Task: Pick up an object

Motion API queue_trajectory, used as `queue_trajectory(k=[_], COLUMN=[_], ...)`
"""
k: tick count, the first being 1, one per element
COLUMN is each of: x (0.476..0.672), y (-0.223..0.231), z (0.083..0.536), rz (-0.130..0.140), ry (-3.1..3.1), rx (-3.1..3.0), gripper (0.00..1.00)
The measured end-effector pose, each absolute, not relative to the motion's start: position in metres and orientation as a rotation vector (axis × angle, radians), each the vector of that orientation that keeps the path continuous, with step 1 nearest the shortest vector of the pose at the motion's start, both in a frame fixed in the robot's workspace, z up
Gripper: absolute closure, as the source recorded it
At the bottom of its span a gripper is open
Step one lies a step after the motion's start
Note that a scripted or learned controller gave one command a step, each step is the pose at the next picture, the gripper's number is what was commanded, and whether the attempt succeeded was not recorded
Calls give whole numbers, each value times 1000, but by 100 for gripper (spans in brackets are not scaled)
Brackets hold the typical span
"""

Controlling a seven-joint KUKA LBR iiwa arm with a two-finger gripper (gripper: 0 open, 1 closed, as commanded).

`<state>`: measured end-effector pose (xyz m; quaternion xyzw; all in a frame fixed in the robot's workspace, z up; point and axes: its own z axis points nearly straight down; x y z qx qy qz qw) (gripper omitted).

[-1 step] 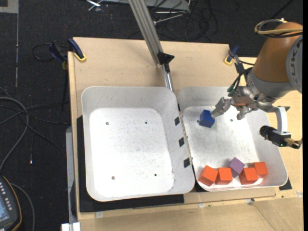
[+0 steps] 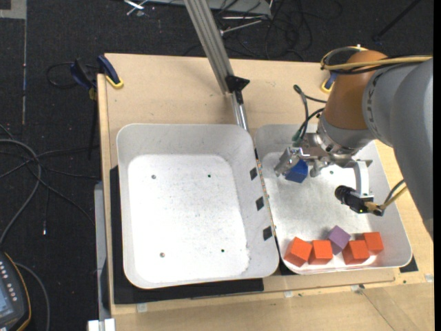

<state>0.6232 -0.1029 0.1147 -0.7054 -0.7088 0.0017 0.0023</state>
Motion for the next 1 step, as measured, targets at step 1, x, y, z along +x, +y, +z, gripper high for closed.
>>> queue_trajectory(k=[1], x=[624], y=[-104], z=[130], rz=[0], ry=[-2226], rx=[-2218], gripper=[100])
